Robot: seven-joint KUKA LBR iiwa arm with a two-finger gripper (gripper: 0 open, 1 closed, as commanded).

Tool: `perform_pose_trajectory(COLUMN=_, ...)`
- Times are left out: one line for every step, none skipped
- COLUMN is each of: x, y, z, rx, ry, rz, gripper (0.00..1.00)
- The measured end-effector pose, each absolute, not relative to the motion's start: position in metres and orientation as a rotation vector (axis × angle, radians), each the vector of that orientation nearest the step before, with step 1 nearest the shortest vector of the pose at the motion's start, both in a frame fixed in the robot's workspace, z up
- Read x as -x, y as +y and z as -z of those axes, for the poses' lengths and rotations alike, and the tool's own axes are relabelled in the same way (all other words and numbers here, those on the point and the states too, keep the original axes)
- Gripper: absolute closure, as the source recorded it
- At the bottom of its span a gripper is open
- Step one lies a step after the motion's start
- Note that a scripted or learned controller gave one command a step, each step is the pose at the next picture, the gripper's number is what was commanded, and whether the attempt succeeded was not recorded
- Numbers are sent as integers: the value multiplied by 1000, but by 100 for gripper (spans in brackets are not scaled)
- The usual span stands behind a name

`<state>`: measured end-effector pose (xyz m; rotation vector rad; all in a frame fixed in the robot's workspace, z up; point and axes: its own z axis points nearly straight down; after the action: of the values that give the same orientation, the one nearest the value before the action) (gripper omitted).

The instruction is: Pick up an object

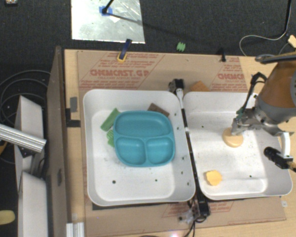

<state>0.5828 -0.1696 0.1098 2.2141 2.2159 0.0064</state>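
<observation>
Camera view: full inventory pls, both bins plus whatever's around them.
bins: 2, white, side by side on the bench
divided tray: 1, blue, left bin, middle
flat pieces: green, left bin, partly under the tray's left edge; count unclear
block: 1, brown, left bin, behind the tray
round piece: 1, tan, right bin, under the gripper
lump: 1, yellow, right bin, near front
metal sheet: 1, silver, floor behind bench
arm: 1, grey and orange, from the right
gripper: 1, above the round piece

arm (286, 90): cut by right edge | brown block (158, 109): half under blue tray (143, 138)
</observation>
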Motion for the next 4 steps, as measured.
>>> perform_pose_trajectory(x=-525, y=-162, z=-103, rx=-2226, ry=2223, rz=3, gripper=100)
perform_pose_trajectory(x=-528, y=-162, z=-104, rx=-2220, ry=2222, rz=-1, gripper=0)
perform_pose_trajectory(x=-615, y=-159, z=-85, rx=-2207, ry=2224, rz=-8, gripper=0)
perform_pose_trajectory(x=-577, y=-165, z=-84, rx=-2222, ry=2222, rz=2, gripper=0)
